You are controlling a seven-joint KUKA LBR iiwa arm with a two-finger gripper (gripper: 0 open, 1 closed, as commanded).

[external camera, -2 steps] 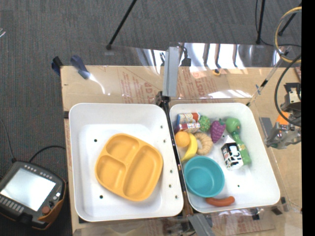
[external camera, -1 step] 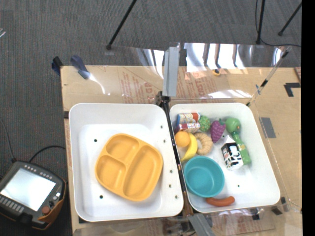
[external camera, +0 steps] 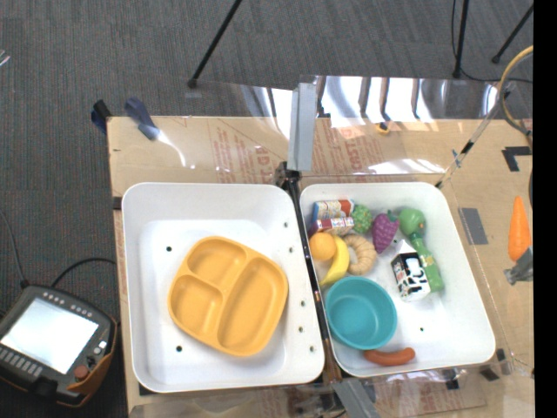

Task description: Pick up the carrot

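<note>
- A cardboard-covered bench (external camera: 218,151) stood on dark carpet, seen from above at a slant.
- Two shallow white bins sat side by side on it, touching along their inner edges: the left bin (external camera: 148,233) and the right bin (external camera: 457,320).
- A yellow plate (external camera: 228,295) with three compartments lay tilted in the middle of the left bin.
- A handheld control pad (external camera: 52,342) with a pale screen rested on the floor at the lower left.
- A teal bowl (external camera: 360,312) stood upright in the front half of the right bin.
- The arm (external camera: 519,229) reached in at the far right, outside the right bin, showing as an orange band over the bench.
- The gripper (external camera: 520,274) was a grey part just below that band, cut off by the edge; whether it was open or closed could not be told.
- A green toy (external camera: 418,233) lay along the back right of the right bin.
- A black-and-white can (external camera: 410,277) sat touching the green toy.
- A banana (external camera: 338,264) lay just behind the bowl, beside an orange (external camera: 322,246).
- The carrot (external camera: 389,355), a slim orange-red piece, lay flat at the front of the right bin, just beside the bowl and well apart from the gripper.
- Purple grapes (external camera: 384,230) sat near the back.
- Two small cans (external camera: 333,217) lay on their sides in the back left corner.
</note>
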